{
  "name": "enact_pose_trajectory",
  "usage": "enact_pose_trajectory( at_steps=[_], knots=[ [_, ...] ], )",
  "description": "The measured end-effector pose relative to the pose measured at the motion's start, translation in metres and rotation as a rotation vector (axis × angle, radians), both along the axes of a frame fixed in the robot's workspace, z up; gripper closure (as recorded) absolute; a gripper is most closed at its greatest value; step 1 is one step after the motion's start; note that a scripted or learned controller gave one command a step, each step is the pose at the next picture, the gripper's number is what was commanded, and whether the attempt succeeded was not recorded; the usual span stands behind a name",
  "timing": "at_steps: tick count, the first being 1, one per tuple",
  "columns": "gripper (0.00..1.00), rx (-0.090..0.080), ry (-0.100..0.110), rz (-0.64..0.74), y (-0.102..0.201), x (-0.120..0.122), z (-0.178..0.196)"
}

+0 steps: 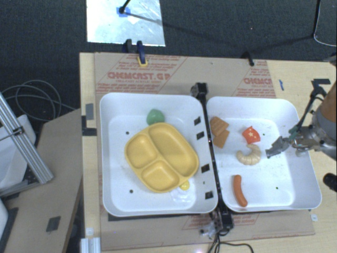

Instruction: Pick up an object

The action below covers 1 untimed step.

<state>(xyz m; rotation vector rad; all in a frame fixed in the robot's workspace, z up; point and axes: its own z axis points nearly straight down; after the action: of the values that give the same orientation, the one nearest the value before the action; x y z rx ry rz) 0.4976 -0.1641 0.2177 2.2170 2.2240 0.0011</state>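
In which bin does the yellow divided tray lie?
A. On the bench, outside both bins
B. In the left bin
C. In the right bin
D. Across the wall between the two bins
B: the yellow divided tray lies wholly inside the left bin, with a green item at its far edge, while the right bin holds the sausage and other small food pieces.

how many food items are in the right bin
4: a brown bread piece at upper left, a red piece right of it, a pale croissant mid-bin, a sausage near the front.
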Motion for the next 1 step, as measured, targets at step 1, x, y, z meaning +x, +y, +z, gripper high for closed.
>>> enact_pose_trajectory(
  at_steps=[1],
  knots=[
    [0.00,-0.002,-0.005,0.005,0.0039,0.0985,-0.0729]
  ],
)
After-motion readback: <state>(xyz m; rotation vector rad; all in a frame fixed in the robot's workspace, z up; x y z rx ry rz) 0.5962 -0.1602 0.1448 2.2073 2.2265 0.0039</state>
